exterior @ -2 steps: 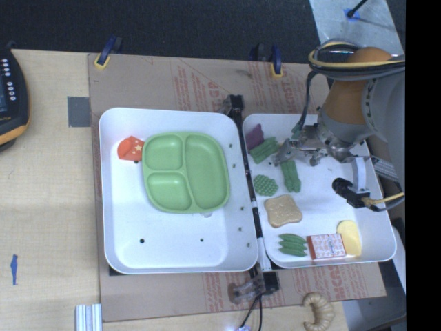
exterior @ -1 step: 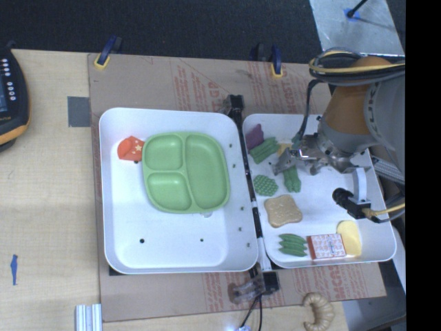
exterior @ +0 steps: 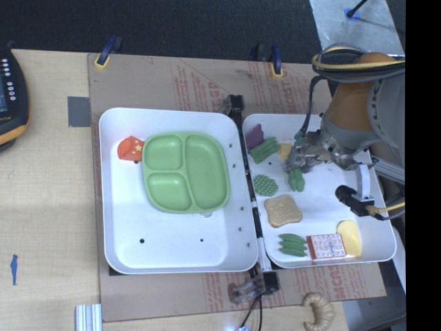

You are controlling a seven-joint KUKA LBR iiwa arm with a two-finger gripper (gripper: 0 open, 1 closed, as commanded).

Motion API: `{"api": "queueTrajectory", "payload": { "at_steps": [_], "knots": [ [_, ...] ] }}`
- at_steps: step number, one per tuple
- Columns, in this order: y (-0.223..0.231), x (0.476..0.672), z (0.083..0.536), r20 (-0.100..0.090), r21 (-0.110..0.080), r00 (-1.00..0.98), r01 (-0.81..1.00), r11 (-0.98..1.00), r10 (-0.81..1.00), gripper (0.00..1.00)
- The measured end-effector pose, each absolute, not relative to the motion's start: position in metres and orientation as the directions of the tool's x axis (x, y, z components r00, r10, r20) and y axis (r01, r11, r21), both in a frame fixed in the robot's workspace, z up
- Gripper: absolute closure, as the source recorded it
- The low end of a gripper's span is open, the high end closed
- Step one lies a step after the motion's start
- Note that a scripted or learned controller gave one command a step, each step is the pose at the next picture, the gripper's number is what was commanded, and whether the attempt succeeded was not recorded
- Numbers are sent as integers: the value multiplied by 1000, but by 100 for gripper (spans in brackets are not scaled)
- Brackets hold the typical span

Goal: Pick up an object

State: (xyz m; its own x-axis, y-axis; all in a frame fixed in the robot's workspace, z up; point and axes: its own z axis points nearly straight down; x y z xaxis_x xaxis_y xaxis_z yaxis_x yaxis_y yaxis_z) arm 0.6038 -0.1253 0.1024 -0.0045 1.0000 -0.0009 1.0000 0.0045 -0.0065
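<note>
Right bin (exterior: 386, 250), frame right: our claw (exterior: 298, 163) low over small green toy (exterior: 296, 179); claw state, we cannot tell. Risk: green toy (exterior: 264, 149) crowds close, could get nudged or caught.

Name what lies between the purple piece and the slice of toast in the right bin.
In the camera view, a textured green piece lies between the purple piece and the toast.
</note>
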Motion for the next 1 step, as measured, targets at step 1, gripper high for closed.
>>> {"api": "queueTrajectory", "payload": {
  "at_steps": [1],
  "knots": [
    [-19, 610, 198, 3, 6, -14, 1000, 13, 1000, 100]
  ]
}}
